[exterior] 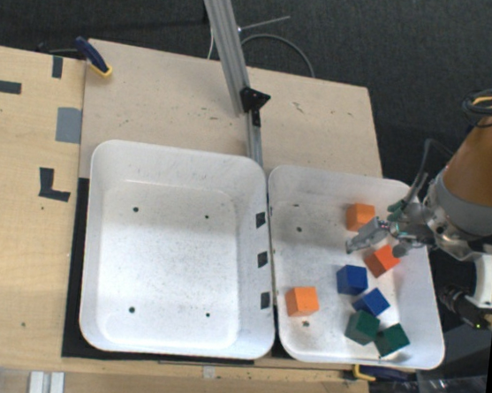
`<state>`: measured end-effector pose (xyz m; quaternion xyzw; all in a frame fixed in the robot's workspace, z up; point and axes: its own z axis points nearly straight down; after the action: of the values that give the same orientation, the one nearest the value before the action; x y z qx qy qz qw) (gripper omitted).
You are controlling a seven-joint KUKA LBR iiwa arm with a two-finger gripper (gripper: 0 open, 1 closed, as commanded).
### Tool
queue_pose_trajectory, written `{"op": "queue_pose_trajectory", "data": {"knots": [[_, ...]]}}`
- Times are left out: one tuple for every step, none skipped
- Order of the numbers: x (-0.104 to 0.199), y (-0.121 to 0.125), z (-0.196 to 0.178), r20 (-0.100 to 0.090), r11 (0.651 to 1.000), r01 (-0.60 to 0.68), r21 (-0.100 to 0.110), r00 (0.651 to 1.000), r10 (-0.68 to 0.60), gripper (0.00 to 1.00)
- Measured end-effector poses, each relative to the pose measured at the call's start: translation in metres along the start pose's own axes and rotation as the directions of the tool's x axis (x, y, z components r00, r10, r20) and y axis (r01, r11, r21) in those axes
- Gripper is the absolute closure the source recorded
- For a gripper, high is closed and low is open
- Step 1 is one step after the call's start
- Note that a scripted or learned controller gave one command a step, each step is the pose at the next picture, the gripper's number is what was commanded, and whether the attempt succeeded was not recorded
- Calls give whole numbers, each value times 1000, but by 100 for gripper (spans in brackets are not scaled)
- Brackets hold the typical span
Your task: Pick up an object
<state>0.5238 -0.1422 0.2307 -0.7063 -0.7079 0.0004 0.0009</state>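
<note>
Pincer (381, 239), right of frame, grip unclear, sits low by the red block (381, 260); centre over it before closing.

A pale plywood bench (195, 105) stands over dark grey carpet (381, 39), its left side marked with strips of dark tape (49, 182). A slanted aluminium rail (226, 33) crosses the top, with a thin cable (278, 42) looping beside it.
</note>
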Motion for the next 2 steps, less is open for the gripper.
{"op": "queue_pose_trajectory", "data": {"knots": [[0,0,0,0,1000,-1,0,1000,1,0],[-2,-4,44,1,1000,-1,4,1000,1,0]]}}
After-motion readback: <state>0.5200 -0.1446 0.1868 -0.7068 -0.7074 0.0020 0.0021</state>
